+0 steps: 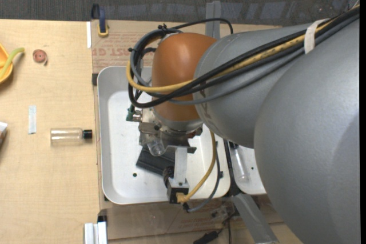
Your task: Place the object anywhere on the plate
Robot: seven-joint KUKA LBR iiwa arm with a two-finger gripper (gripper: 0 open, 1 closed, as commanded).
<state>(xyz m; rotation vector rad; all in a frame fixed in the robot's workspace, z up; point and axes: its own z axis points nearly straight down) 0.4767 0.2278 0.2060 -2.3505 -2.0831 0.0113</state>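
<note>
Object (pixel 154 149), perhaps clear, under tool (pixel 163 151), left bin (pixel 114 123)

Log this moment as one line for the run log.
arm: over left bin | gripper: low in bin, fingers hidden | beneath it: dark flat object | bench left of bin: clear bottle lying

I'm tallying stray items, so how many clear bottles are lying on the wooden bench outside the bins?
1. The clear bottle with a black cap lies on its side on the bench, just left of the left bin. The arm may hide others.
</note>
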